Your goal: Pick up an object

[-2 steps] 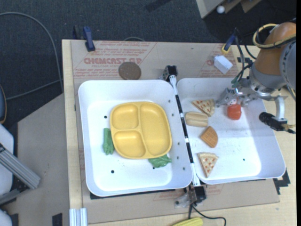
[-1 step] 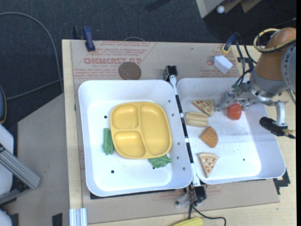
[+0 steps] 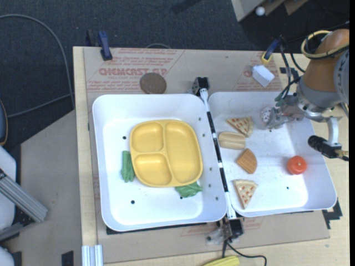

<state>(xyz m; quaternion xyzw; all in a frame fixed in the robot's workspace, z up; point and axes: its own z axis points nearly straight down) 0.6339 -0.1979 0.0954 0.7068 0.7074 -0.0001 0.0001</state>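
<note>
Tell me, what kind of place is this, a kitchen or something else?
Probably a robotics lab bench, not a kitchen. A robot arm reaches over two white bins; what looks like toy food, such as a tomato and sandwich triangles, lies in one, a yellow divided plate in the other.

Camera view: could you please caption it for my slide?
Arm's pincer hovers over right bin of food; yellow plate in left bin.

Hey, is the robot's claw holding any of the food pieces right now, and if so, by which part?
Nothing is held. The claw hovers over bare floor of the right white bin, beside the triangular toasted sandwich piece, with nothing between its tips.
</note>
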